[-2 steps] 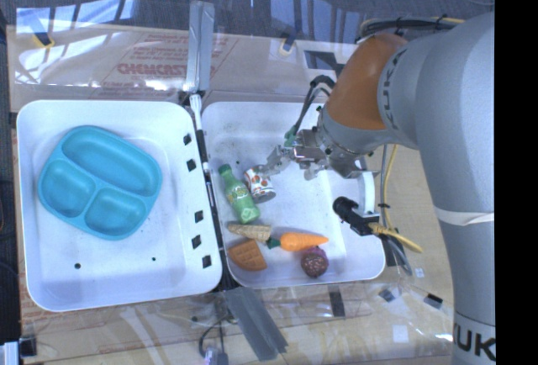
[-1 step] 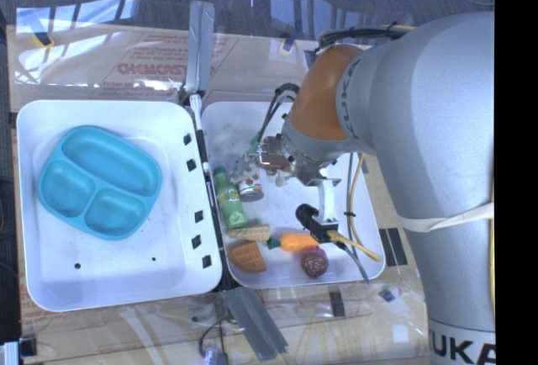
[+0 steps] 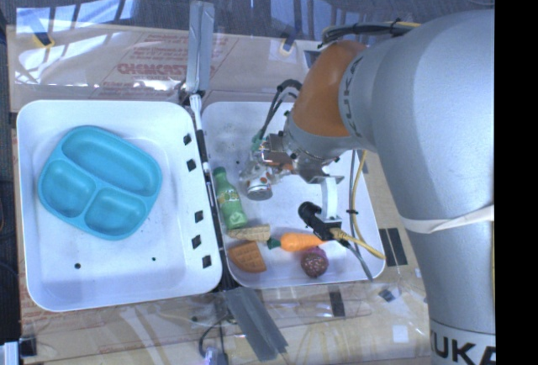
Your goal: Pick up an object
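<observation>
Camera view has the arm reaching into the right bin [image 3: 370, 258], its gripper [image 3: 262, 174] low over the bin floor near the green bottle [image 3: 227, 198]; whether the jaws are open or closed I cannot tell. Along the near wall lie a corn cob [image 3: 249, 232], a bread slice [image 3: 246, 256], a carrot [image 3: 296, 242] and a dark round fruit [image 3: 314, 262]; the left bin [image 3: 50, 279] holds a blue divided plate [image 3: 99, 182]. This looks like the descent to grasp; next comes closing on something and lifting straight up.

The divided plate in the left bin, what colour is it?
Light blue: the divided plate shows plainly in the camera view, lying in the left bin.
</observation>
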Controlling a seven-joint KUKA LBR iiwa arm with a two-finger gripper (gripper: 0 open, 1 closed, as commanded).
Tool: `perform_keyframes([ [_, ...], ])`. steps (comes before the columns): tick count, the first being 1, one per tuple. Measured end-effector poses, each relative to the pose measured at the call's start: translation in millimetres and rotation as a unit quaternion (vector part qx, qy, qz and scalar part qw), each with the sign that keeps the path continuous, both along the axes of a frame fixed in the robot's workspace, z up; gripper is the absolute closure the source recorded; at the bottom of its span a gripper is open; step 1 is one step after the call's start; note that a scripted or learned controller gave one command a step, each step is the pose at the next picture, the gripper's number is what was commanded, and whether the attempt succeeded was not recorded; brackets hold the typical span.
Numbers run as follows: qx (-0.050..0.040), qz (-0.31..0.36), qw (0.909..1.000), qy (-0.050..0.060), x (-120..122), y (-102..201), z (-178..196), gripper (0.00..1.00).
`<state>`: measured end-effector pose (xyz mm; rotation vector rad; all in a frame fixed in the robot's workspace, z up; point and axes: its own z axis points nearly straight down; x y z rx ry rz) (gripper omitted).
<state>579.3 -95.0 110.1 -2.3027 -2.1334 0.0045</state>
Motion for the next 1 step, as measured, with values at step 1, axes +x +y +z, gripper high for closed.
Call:
perform_keyframes([
  [1, -0.0001, -0.054, 0.9985, -0.001, 5.4, 45.8, 81.7, 1.00],
])
